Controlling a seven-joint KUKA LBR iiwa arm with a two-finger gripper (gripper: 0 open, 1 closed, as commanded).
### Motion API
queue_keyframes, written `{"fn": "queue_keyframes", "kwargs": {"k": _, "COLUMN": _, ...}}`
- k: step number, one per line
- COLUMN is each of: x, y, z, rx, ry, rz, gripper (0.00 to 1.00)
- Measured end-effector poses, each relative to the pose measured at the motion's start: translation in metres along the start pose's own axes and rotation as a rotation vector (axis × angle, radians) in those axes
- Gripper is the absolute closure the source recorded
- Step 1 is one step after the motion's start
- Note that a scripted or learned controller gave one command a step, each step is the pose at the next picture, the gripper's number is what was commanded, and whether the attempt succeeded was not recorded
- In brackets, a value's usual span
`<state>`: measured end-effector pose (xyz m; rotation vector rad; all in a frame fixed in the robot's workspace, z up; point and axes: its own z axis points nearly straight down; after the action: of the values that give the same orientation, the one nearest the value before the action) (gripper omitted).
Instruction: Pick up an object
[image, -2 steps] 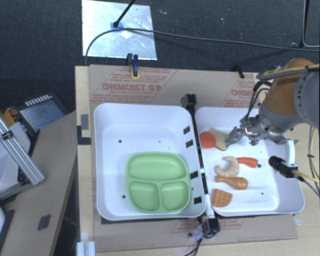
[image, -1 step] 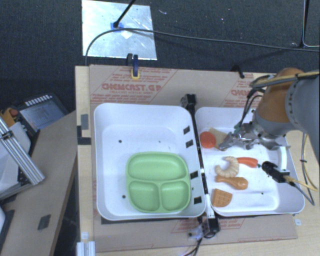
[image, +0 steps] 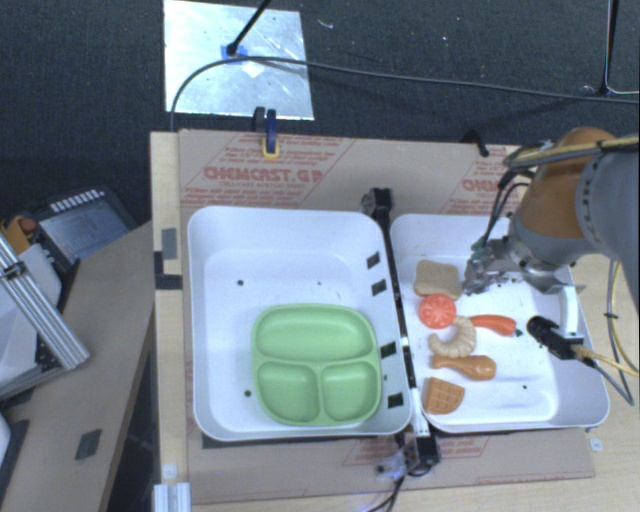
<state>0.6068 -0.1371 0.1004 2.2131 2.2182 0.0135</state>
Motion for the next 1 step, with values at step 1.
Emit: {"fn": "queue_keyframes", "kwargs": {"k": 1, "x": 0.0036, "y": 0.0064, "z": -0.0453, "rx": 0.006, "ry": -0.001, "rz": -0.003, "gripper": 1.0}}
